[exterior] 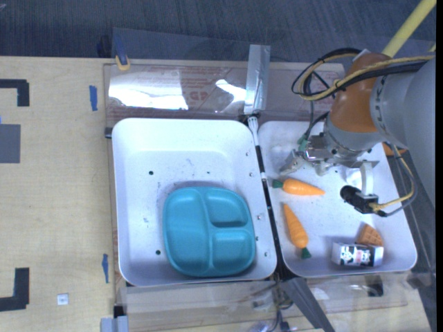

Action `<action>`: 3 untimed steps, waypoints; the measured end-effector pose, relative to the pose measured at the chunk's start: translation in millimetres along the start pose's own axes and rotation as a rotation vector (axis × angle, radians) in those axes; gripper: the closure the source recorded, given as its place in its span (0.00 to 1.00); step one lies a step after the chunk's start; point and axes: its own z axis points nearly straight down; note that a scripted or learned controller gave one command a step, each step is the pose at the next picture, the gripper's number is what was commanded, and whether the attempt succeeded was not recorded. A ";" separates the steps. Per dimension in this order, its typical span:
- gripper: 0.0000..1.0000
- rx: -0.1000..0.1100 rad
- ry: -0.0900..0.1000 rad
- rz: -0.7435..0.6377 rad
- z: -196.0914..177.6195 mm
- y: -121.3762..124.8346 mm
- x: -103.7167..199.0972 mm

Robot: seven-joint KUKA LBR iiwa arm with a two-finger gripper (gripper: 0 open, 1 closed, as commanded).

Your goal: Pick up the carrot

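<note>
Can lies low; tool hovers above upper carrot.

Two carrots lie apart with bare floor between; the can and orange wedge crowd the right bin's near corner

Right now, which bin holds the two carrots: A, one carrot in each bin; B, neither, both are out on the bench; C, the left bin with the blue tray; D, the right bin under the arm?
D: both carrots, the upper carrot and the lower carrot, lie in the right bin, while the blue tray sits in the left bin.
</note>
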 end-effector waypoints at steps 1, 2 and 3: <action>0.00 0.000 0.000 0.000 0.0 0.0 -0.3; 0.00 -0.001 0.000 -0.166 -1.2 -55.4 0.5; 0.00 -0.003 -0.002 -0.234 -1.5 -106.3 -4.5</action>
